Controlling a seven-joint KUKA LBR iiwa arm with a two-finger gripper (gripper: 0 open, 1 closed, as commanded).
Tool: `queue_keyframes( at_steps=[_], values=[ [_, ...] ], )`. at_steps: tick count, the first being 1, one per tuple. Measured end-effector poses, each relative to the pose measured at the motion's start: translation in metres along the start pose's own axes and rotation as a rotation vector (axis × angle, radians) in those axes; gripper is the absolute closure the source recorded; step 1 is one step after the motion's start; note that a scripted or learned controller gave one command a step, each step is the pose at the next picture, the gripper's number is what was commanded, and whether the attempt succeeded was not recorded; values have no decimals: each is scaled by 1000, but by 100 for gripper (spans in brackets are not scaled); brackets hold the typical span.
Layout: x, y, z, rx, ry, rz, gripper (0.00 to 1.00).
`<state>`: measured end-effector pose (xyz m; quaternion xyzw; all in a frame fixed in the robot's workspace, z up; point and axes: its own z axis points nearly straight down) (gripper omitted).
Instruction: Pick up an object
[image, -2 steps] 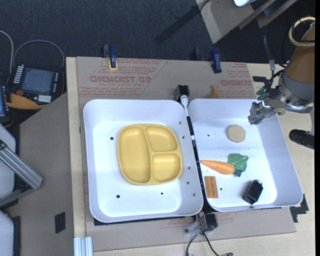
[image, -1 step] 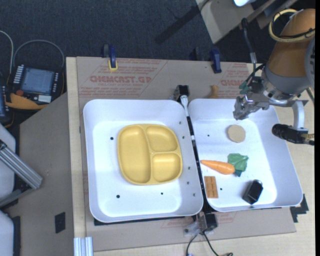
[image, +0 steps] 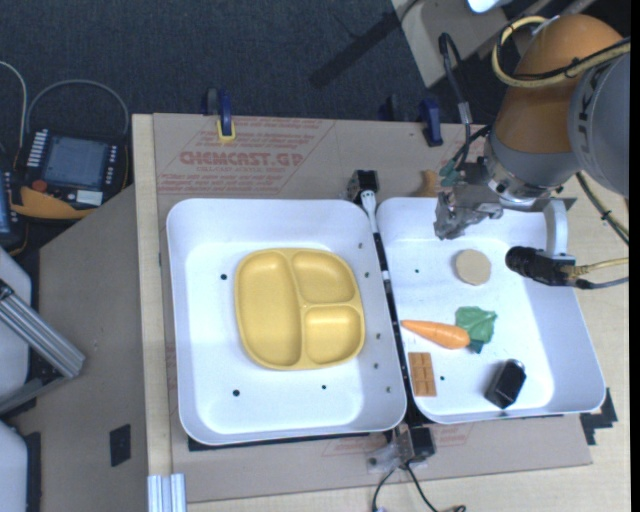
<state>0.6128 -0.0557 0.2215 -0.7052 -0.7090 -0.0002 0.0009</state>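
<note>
In the right bin (image: 560, 330) lie a round tan cookie-like disc (image: 472, 267), an orange carrot with a green top (image: 446, 332), a small brown waffle-like wafer (image: 422, 373) and a black block (image: 506, 383). My gripper (image: 455, 222) hangs over the bin's far left part, just up and left of the tan disc. Nothing shows between its fingers. The arm's orange band (image: 545, 90) rises behind it at the upper right.
The left bin (image: 200, 330) holds a yellow divided plate (image: 298, 306). A black camera mount (image: 540, 264) and its cable stick out beside the wrist, over the right bin. Clamps sit on the board's far edge, and a pendant (image: 72, 172) lies off the bench at the left.
</note>
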Motion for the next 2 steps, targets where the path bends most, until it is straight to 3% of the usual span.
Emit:
queue_keyframes(
  at_steps=[2],
  values=[
    [101, 39, -5, -4, 0, -1, 100]
  ],
)
